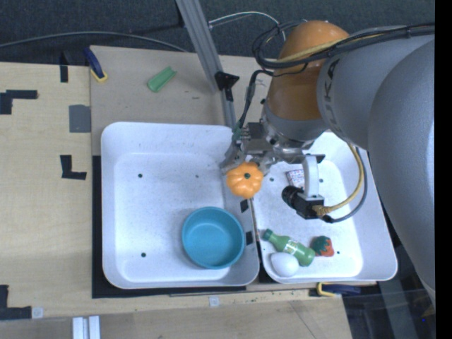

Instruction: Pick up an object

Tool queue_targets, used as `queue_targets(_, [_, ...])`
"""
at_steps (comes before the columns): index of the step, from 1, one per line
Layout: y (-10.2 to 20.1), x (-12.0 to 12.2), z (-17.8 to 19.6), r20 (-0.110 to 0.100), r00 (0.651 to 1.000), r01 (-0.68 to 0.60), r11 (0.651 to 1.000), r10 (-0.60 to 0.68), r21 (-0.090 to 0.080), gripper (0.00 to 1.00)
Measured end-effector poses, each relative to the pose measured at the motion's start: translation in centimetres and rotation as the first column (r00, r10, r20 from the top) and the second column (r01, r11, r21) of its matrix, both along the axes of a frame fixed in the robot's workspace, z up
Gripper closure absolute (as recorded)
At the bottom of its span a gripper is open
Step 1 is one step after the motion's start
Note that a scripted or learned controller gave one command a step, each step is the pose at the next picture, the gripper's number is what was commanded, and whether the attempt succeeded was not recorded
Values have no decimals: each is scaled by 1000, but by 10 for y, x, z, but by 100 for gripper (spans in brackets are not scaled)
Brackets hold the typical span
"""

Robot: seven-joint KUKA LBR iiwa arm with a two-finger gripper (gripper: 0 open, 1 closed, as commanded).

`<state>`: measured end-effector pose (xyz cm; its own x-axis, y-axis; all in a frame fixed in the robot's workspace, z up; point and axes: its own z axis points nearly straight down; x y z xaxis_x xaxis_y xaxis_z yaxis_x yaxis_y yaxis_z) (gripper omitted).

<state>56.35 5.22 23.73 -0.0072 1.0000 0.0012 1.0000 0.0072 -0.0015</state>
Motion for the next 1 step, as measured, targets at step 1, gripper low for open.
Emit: queue_targets(1, [44, 24, 2, 1, 1000, 1, 1000, -1, 0, 100])
